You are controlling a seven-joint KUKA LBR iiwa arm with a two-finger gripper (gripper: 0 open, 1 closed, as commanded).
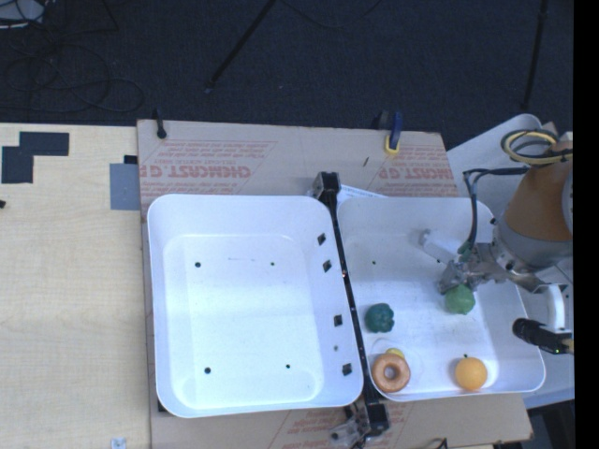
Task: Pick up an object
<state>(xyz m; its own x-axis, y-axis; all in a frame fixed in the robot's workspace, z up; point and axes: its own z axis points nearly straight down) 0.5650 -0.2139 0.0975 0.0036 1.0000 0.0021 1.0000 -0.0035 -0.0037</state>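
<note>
Cardboard-covered tabletop [234, 157] bearing two white bins. Right bin [402, 223]: tool [459, 283] lowered near the right wall, directly over a light green object [460, 300], apparently for grasping; whether it pinches cannot be told. Dark green ball [379, 318], doughnut [390, 373] and orange [471, 373] lie toward the near edge.

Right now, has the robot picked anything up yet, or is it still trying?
Done: the arm has reached into the right bin, and its gripper sits at a light green object. In hand: that looks like the grab, but I cannot tell if the object is gripped or lifted. Left: raising it. The dark green object, doughnut and orange ball lie untouched.
</note>
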